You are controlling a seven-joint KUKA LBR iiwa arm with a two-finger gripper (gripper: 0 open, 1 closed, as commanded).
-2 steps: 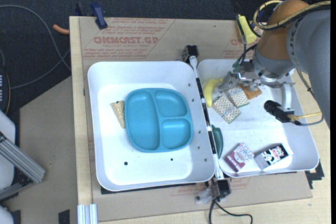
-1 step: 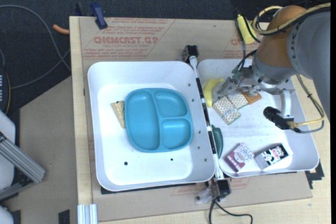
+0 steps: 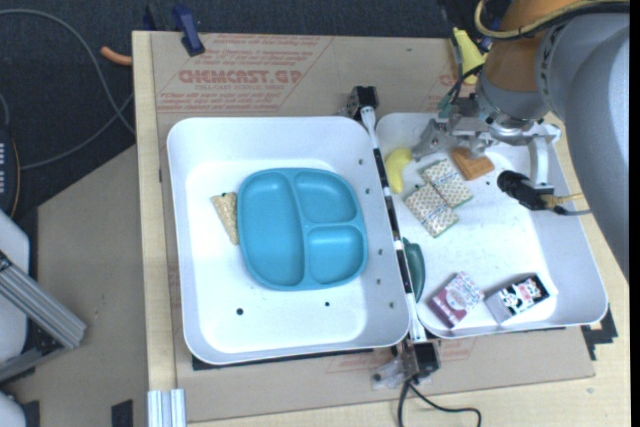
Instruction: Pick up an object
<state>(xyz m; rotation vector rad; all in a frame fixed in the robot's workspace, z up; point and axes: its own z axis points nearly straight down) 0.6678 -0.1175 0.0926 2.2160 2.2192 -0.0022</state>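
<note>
Nearest me sit a pink packet (image 3: pixel 455 298) and a small black-and-white box (image 3: pixel 520 295), both in the bin (image 3: pixel 575 255) on the arm's (image 3: pixel 590 75) side of the blue plate (image 3: pixel 300 225). Farther back on that same side of the plate, the jaws hang low over the bin's far end. I cannot tell how wide they stand, or whether they grip anything. Just beside them lies a small orange-brown block (image 3: pixel 472 163), my likely target: light and stiff by the look of it, best pinched across its short sides. Two checked packets (image 3: pixel 447 183) lie close by and could get caught up, with a yellow lump (image 3: pixel 397 167) between them and the plate. A tan cracker (image 3: pixel 226 212) rests against the plate's other side.
</note>
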